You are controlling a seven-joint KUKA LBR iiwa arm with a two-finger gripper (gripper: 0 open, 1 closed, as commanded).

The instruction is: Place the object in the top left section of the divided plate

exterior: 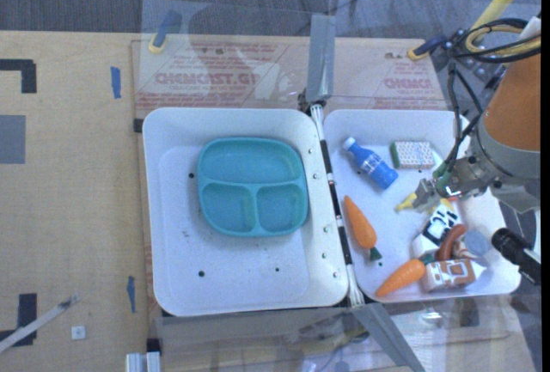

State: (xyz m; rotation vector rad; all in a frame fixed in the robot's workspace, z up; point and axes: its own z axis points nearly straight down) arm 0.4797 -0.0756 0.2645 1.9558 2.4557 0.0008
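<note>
The teal divided plate (253, 143) lies in the left bin (168, 207), with one wide section at the back and two smaller ones at the front; nothing lies in any of them. My gripper (424, 195) hangs low over the middle of the right bin (503, 271). It sits right of the blue bottle (371, 164) and just below the green-and-white sponge (413, 155). A small yellowish piece (405, 205) shows at its tip; I cannot tell whether it is held. An orange carrot (361, 224) lies left of the gripper.
More items crowd the right bin's front right corner: a second carrot (400, 277), a black-and-white object (441, 224), a brown sausage-like piece (454, 240) and a small carton (451, 273). The ridge between the bins (331, 207) separates gripper and plate.
</note>
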